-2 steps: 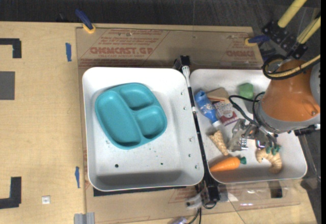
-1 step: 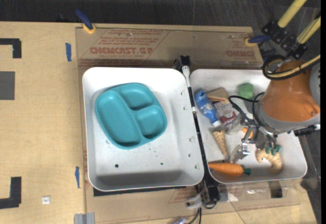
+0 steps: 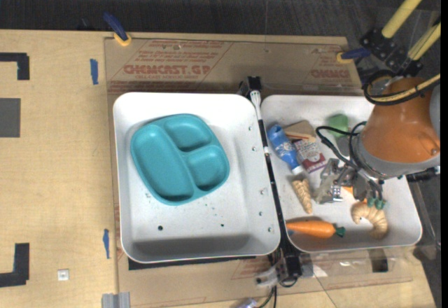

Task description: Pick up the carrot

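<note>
Carrot point(image 3: 311, 229) in right bin point(image 3: 413, 229), cardboard point(image 3: 168, 61) printed "CHEMCAST GP"

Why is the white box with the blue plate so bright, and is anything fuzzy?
In the camera view, light from above makes the left bin look washed out around the blue plate; the carrot is fairly sharp; the gripper sits in a cluttered, slightly soft patch.
</note>
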Tool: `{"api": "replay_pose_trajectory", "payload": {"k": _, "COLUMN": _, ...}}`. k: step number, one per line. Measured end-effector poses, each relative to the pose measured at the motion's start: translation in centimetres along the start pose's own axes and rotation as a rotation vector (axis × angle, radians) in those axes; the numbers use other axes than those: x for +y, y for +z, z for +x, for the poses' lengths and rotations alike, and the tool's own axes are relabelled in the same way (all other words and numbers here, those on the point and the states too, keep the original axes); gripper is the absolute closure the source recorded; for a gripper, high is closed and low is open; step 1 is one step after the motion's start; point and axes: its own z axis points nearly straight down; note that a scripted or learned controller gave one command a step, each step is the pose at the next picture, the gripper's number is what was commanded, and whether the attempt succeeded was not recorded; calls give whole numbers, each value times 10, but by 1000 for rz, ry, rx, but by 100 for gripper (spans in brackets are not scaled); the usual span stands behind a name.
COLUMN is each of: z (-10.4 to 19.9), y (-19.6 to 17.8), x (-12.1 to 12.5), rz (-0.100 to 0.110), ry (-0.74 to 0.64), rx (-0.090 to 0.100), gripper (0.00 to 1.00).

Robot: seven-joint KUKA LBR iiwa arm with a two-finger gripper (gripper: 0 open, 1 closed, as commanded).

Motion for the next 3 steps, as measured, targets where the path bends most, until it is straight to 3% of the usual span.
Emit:
{"api": "replay_pose_trajectory", "payload": {"k": 1, "z": -10, "y": 12, "x": -42, "rz": -4, "ry": -346, "rx": 10, "gripper": 100}}
{"api": "replay_pose_trajectory", "payload": {"k": 2, "z": -12, "y": 11, "x": 26, "rz": -4, "ry": -606, "rx": 7, "gripper": 100}}
{"api": "replay_pose_trajectory", "payload": {"k": 3, "z": -56, "y": -270, "x": 27, "rz": -6, "ry": -753, "rx": 8, "gripper": 100}}
